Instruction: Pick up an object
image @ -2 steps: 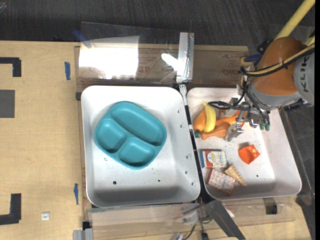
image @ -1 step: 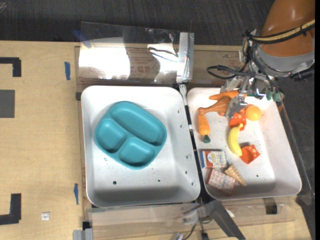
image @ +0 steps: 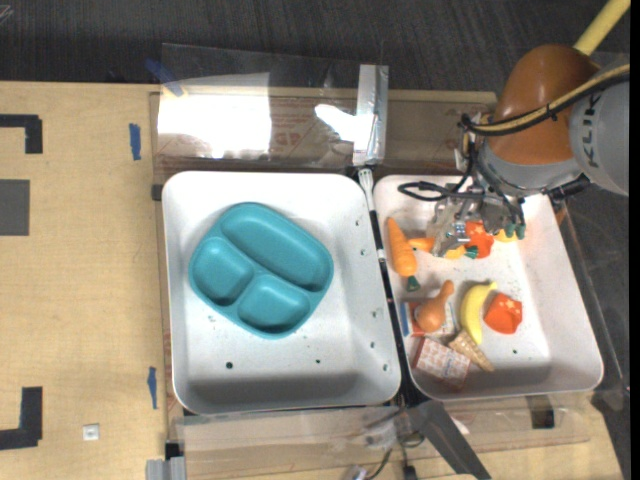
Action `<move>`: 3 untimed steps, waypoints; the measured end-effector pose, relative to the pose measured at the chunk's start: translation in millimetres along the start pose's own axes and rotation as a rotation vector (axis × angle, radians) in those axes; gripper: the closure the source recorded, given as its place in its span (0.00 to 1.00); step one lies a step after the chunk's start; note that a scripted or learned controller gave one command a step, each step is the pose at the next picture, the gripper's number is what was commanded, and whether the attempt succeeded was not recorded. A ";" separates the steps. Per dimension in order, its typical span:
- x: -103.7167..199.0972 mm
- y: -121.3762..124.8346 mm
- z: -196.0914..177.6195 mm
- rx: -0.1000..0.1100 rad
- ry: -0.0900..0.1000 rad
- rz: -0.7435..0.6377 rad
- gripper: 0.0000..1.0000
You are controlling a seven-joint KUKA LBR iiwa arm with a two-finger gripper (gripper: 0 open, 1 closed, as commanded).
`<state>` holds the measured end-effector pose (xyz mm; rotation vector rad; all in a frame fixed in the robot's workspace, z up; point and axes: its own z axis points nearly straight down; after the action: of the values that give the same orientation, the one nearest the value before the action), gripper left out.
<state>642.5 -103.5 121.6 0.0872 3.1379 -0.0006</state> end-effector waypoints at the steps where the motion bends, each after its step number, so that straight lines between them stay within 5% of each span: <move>1: -18.1 24.8 -96.8 -0.001 -0.012 0.256 1.00; 2: -11.7 93.5 -67.1 0.000 -0.007 0.190 1.00; 3: 23.0 -4.4 -19.2 0.000 0.000 -0.085 1.00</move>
<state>619.3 -106.6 140.7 -0.0456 3.1384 -0.0012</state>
